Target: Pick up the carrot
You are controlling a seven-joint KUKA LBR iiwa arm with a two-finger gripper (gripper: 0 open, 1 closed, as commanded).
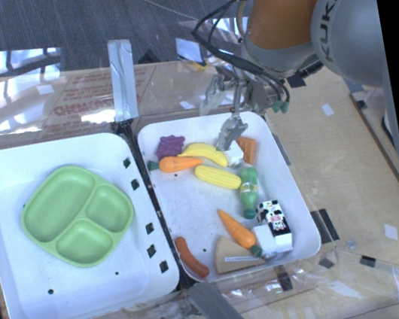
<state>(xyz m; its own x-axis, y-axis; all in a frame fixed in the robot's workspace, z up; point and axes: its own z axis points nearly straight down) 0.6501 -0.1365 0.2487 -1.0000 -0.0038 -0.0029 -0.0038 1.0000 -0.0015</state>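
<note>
carrots, three of them, are lying in the right-hand shallow white bin (298,198): one orange toy carrot with a green top (178,163) is resting near the bin's far-left corner, a second orange toy carrot (238,230) is sitting toward the near edge, and a shorter orange carrot piece (248,148) is lying close to the far-right corner. the two-finger gripper (229,135) is hanging low over the far part of this bin, its metal tip just beside the short carrot piece and the yellow toy banana (206,152); whether its fingers are spread or pressed together is impossible to tell from this angle, and nothing is visibly sitting between them. the grey arm with its orange band (286,2) is reaching in from the right edge of the bench, dark cables looping below the wrist.

a purple toy bunch of grapes (171,145) is sitting in the far-left corner, touching the banana's end. a yellow toy corn cob (218,177) is lying near the bin's middle, with a green plastic bottle (249,192) just beside it toward the right wall. a small black-and-white cow-patterned carton (273,220) is standing near the near-right corner. a tan wedge-shaped toy (228,257) is resting against the near wall, and a reddish-brown toy sausage (190,258) is lying in the near-left corner.

the left-hand shallow white bin (25,300) is holding a light green three-compartment plastic plate (77,215), sitting toward its middle.
</note>
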